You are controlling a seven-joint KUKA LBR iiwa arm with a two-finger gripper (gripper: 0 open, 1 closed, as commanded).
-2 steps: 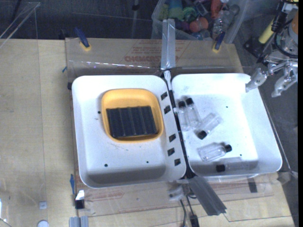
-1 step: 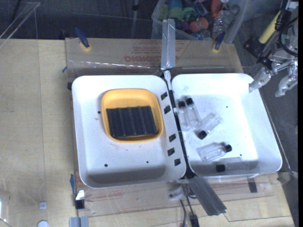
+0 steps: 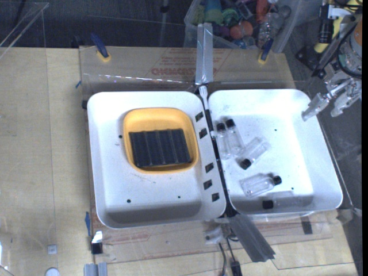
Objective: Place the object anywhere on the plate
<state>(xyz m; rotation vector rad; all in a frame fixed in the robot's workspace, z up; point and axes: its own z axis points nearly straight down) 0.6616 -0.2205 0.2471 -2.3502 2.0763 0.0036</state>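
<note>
A yellow plate [image 3: 133, 123] lies in the left bin [image 3: 106, 200], with a black ridged slab [image 3: 160, 147] lying flat on it. In the right bin [image 3: 310, 171] lie several clear small bottles with black caps: two side by side near the divider [image 3: 225, 138], one slanted at the middle [image 3: 255, 150], one near the front [image 3: 257, 184]. My gripper [image 3: 322, 103] hovers at the right bin's far right corner, above its rim and apart from every bottle. Nothing shows in its grasp.
A grey divider with black clips [image 3: 208, 154] separates the bins. A clear box of coloured toys [image 3: 241, 7] stands behind them. Cables and gear [image 3: 339, 16] crowd the back right. A small black piece [image 3: 267, 203] sits at the right bin's front wall.
</note>
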